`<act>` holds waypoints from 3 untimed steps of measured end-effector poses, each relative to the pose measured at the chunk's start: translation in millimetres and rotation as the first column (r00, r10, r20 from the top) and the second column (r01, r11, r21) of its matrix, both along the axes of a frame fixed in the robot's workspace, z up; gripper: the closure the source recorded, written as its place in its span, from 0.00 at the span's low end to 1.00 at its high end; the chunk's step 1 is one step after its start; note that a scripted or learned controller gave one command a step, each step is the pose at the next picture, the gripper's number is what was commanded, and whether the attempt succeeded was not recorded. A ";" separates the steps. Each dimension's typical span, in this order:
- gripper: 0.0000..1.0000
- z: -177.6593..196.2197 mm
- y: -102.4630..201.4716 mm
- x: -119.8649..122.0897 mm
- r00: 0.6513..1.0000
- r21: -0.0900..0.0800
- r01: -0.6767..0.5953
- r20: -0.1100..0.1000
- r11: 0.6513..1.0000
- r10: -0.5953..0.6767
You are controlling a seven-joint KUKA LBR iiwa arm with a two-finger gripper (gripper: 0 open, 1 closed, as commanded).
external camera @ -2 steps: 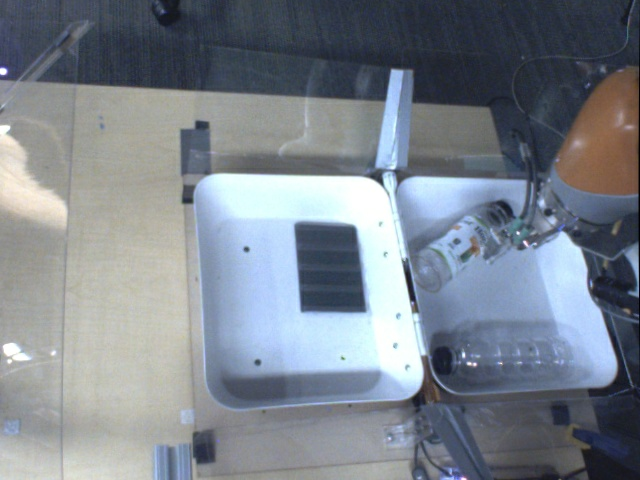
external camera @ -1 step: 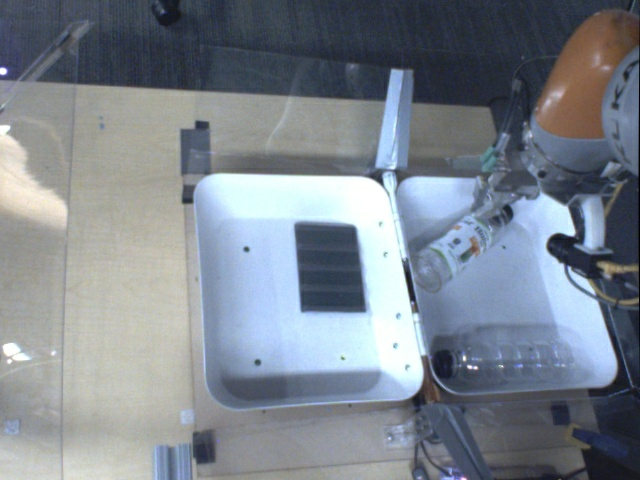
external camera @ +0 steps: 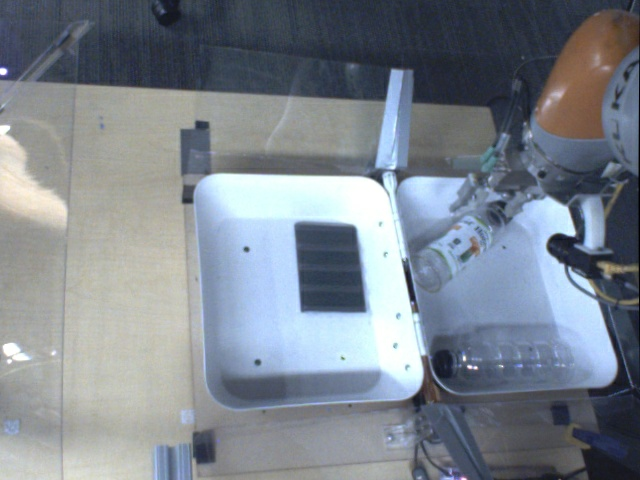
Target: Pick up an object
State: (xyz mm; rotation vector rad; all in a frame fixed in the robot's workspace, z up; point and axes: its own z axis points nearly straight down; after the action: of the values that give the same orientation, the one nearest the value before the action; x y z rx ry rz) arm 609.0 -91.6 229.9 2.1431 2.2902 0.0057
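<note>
Tool (external camera: 490, 206) grips a clear bottle (external camera: 452, 252) — slanting down-left from it — above the right bin (external camera: 575, 313).

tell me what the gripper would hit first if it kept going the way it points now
Probably the small bottle: the gripper points down-left and the bottle's end lies right at its tip in the right bin. Depth is unclear, so contact can't be confirmed.

No legible txt anywhere — small bottle (external camera: 455, 251) in the right bin (external camera: 585, 363), just right of the divider w/ the left bin (external camera: 215, 268), has a green-white label, print too small & blurred to read.
</note>
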 end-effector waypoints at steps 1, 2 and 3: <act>0.00 -111.7 -34.4 19.4 0.999 0.000 0.032 0.002 0.999 -0.032; 0.00 -129.9 -37.2 9.9 0.997 -0.004 -0.072 0.025 0.997 0.072; 0.00 -130.2 -12.5 7.4 0.996 -0.010 -0.088 0.028 0.996 0.088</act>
State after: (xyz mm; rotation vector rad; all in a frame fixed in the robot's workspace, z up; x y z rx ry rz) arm 616.4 -104.1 99.7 2.0220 2.3621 0.0263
